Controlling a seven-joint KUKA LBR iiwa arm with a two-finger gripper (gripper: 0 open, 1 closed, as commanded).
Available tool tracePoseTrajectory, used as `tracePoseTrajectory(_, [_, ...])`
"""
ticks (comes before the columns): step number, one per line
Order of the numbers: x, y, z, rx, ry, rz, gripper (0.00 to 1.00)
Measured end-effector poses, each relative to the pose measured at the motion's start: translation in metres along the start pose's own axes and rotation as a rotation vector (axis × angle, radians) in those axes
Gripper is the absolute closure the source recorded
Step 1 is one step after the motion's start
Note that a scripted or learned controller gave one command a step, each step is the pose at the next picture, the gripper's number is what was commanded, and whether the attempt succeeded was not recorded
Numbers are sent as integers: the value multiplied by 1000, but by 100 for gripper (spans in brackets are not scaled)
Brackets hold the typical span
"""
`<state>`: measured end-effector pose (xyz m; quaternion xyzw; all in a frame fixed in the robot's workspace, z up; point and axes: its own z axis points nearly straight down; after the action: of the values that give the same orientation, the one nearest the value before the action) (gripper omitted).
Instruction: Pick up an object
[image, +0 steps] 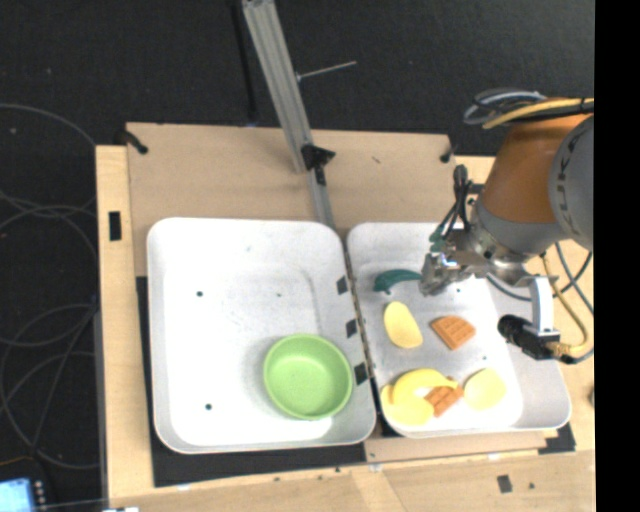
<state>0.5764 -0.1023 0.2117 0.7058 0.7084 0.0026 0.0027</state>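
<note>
Grey KUKA arm w/ orange band (530, 170) reaches in from the right, over the top part of the right shallow white bin (400, 240). Its pincer (436, 278) hangs low near that bin's upper middle, just right of a small teal curved plastic piece (396, 280). Whether pincer touches the teal piece: can't tell. How far the pincer is spread, and whether it has hold of anything: can't tell either, too small & dark from this angle.

Right bin contents, all lying flat on the bin floor:
- pale yellow oval piece (402, 325), below the teal one, near the bin's left wall
- orange ridged square piece (453, 331), just right of the yellow oval, apart from it
- round yellow disc (412, 392) at front left; a small orange chunk (442, 400) lies on its right edge
- pale yellow rounded slice (485, 389), just right of the orange chunk

Left shallow white bin (200, 260): one light green round plastic bowl (307, 376), upright, in front right corner, near the divide btw bins.

Both bins sit side by side on the tan wooden bench (220, 170). Grey metal pole (285, 90) slants up from the bench's back edge.
</note>
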Motion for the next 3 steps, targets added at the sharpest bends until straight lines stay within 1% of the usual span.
tracePoseTrajectory(1, [-1, 2, -38, 1, 0, 0, 100])
tracePoseTrajectory(2, [53, 11, -28, 8, 1, -3, 100])
tracePoseTrajectory(3, [102, 10, -19, 7, 0, -2, 100])
